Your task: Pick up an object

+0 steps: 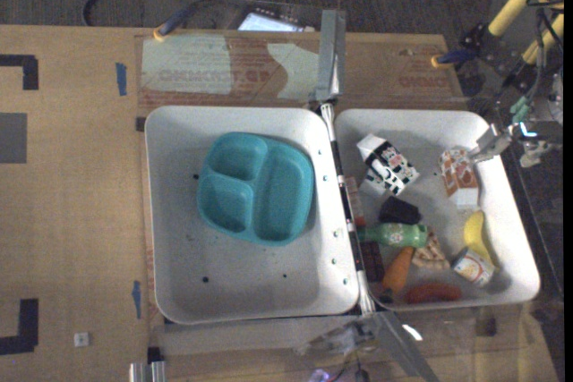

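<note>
arm enters at three o'clock; the claw hangs over the right white bin rim, its opening impossible to tell. left white bin: one teal three-compartment plastic plate. right bin: one black-and-white carton, one yellow banana, one orange carrot. no writing legible.

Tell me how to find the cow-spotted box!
Look in the right bin, the one crowded with toy food. Near its top left corner lies a small carton, tilted. It is the only white thing with black cow patches; the carton nearby has reddish markings instead.
</note>
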Robot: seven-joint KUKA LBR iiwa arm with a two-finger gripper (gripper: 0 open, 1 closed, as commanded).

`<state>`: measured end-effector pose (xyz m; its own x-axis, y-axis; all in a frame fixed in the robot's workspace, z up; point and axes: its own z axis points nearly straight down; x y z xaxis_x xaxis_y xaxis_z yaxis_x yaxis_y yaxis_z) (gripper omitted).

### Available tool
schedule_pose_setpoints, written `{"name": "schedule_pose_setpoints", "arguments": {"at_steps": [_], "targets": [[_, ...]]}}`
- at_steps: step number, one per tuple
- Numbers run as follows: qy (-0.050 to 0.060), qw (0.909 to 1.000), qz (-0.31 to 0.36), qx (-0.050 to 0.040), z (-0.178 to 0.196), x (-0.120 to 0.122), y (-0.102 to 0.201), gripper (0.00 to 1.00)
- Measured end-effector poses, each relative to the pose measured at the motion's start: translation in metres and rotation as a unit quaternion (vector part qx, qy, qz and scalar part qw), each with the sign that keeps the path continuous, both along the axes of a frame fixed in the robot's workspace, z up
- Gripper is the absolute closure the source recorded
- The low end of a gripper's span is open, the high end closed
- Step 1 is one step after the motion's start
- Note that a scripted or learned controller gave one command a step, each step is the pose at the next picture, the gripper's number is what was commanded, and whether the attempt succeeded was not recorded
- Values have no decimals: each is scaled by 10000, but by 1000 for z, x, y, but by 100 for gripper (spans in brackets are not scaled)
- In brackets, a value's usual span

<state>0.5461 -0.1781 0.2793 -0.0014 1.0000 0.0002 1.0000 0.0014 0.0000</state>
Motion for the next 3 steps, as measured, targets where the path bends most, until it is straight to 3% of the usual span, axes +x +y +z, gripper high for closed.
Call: {"name": "schedule_pose_setpoints", "arguments": {"at_steps": [1,2,3], "targets": [[4,9999,-146,3,-158,11,-9,0],[-12,9985,-549,-2,-193,72,-11,0],[1,9951,-992,3,-194,65,1,0]]}}
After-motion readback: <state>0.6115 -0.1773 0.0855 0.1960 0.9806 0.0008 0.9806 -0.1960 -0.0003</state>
